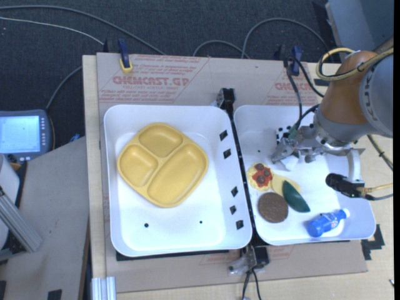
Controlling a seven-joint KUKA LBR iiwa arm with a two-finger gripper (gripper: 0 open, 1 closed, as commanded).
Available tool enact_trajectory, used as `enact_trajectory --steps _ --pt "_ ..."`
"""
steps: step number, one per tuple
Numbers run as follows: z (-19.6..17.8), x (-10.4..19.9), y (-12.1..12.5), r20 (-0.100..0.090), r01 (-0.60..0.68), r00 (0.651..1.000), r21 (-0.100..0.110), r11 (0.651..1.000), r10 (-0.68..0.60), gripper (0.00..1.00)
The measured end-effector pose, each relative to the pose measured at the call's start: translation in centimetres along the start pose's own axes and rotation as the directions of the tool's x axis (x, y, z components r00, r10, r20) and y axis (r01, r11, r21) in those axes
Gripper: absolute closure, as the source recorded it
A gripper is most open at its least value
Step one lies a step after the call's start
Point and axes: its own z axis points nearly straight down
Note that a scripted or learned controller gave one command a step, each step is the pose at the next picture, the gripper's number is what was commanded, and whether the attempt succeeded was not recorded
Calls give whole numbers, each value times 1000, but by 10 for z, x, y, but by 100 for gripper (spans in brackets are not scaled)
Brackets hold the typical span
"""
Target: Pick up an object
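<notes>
Four small things crowd the near end of the right bin (pixel 362 186): a pizza slice (pixel 260 175), a brown disc (pixel 273 207), a green piece (pixel 295 196) and a blue bottle (pixel 325 223). Pizza, disc and green piece lie almost touching, so a descending gripper could likely nudge one aside or pinch two together; the bottle may roll. In the camera view the arm (pixel 356 99) comes in from the right, its wrist bent down over the bin's far half, the gripper (pixel 289 153) just beyond the pizza, holding nothing; whether it is open I cannot tell. The left bin (pixel 119 230) holds a yellow tray (pixel 162 164).
</notes>
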Motion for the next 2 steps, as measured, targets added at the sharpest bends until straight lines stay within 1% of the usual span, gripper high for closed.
enact_trajectory --steps 1,2 --pt "21 1 0 -3 0 1000 6 1000 0 0" --pt "11 0 -2 -5 -1 1000 14 1000 2 100"
